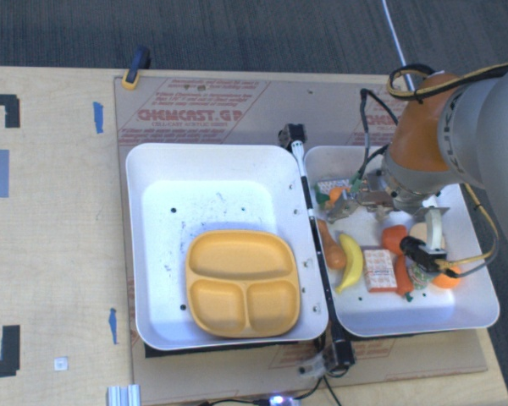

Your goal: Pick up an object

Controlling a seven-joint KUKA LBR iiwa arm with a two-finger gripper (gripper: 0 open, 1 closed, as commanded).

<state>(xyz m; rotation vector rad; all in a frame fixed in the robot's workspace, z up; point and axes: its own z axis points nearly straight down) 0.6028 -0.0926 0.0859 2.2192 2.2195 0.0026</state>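
Tool (381,200) low in the right bin (470,315), near its far-left corner — spread or pressed together, cannot tell. Banana (350,263) lies just nearer the bin's front edge — apart from the tool, beside a small packet (378,270).

The gripper (368,194) hangs over the far left part of the right bin (470,311). Just nearer than it lie a banana (350,262) and a small flat packet (378,270), side by side. Well to its left, in the left bin (152,227), sits a divided tray (242,280).
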